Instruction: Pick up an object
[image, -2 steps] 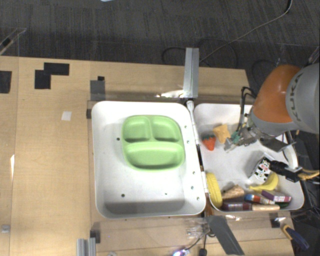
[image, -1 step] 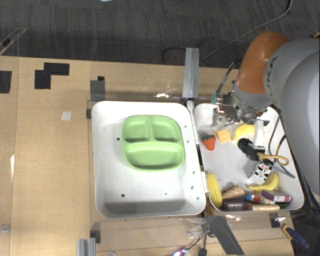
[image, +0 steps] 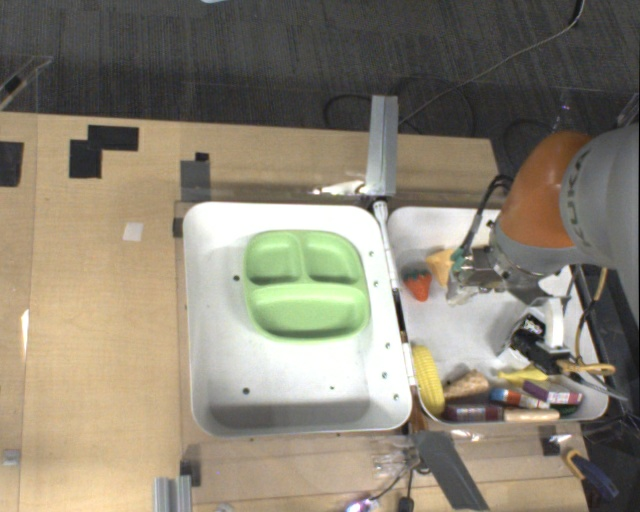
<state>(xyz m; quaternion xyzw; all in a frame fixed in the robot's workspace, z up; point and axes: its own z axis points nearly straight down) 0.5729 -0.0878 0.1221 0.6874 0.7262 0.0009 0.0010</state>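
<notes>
A small red-and-orange toy (image: 418, 286) and a yellowish piece (image: 441, 264) lie at upper left of the right bin (image: 480, 330). The gripper (image: 462, 283) hovers just beside them; its grip state cannot be told.

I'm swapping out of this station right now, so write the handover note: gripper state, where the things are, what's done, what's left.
Gripper: low in the right bin, near its upper left part; whether it is open or shut cannot be told, and nothing is seen held.
Things: red piece and yellow piece lie just left of the gripper; corn cob and a heap of small items sit along the bin's near edge. Green divided plate lies in the left bin.
Done: no pick is evident yet.
Left: grasp one object and lift it.
</notes>
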